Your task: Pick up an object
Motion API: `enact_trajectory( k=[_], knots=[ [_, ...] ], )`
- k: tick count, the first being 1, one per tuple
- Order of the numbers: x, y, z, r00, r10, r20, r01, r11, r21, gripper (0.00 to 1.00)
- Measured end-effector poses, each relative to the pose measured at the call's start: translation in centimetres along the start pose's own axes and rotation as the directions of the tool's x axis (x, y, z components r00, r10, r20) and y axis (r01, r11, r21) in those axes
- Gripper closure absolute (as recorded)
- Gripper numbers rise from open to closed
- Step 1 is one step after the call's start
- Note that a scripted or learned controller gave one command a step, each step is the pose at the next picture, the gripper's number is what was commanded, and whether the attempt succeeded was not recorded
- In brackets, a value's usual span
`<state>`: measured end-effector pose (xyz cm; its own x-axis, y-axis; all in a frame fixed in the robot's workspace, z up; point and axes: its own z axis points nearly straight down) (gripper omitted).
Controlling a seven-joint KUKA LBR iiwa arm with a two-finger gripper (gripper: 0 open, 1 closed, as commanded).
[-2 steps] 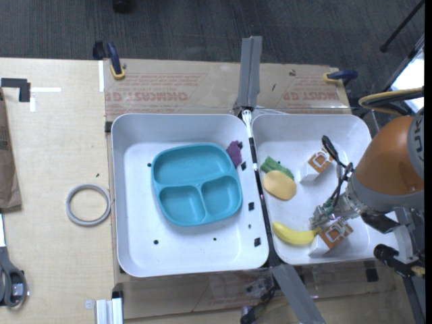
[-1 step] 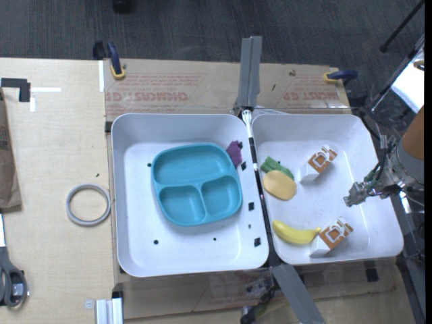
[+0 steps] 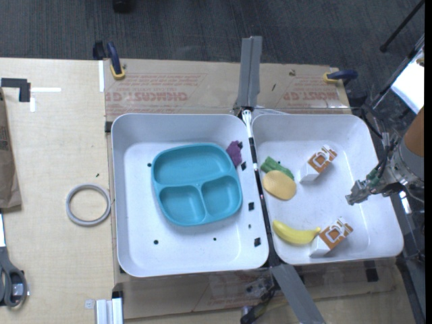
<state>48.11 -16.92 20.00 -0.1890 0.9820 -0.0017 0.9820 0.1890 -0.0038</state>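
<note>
The right bin (image 3: 358,130) holds a yellow banana (image 3: 295,233) near its front, a yellow-tan rounded object (image 3: 279,185) with a green item (image 3: 276,166) behind it, and two small orange-and-white boxes (image 3: 322,160) (image 3: 335,235). A purple object (image 3: 235,152) lies at the right side of the left bin, beside the blue tray. My gripper (image 3: 358,194) hangs low at the right bin's right side, away from every object. Nothing shows between its tips.
A blue three-compartment tray (image 3: 196,183) fills the middle of the left bin (image 3: 128,181). On the bench to the left lie a tape ring (image 3: 88,204) and scissors (image 3: 12,282). A grey divider post (image 3: 249,73) stands behind the bins.
</note>
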Motion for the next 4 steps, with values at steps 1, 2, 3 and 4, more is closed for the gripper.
enact_trajectory(
  k=[1, 2, 3, 4],
  knots=[
    [0.0, 0.0, 0.0, 1.0, 0.0, 0.0, 0.0, 1.0, 0.0, 0.0],
    [-3.9, -1.1, 11.0, 0.985, -0.172, -0.002, 0.172, 0.985, -0.002, 0.0],
    [-2.6, 6.7, 11.0, 0.994, 0.107, -0.001, -0.107, 0.994, -0.001, 0.0],
    [-2.7, 8.9, 6.8, 0.984, -0.18, 0.001, 0.18, 0.984, -0.003, 0.0]
  ],
)
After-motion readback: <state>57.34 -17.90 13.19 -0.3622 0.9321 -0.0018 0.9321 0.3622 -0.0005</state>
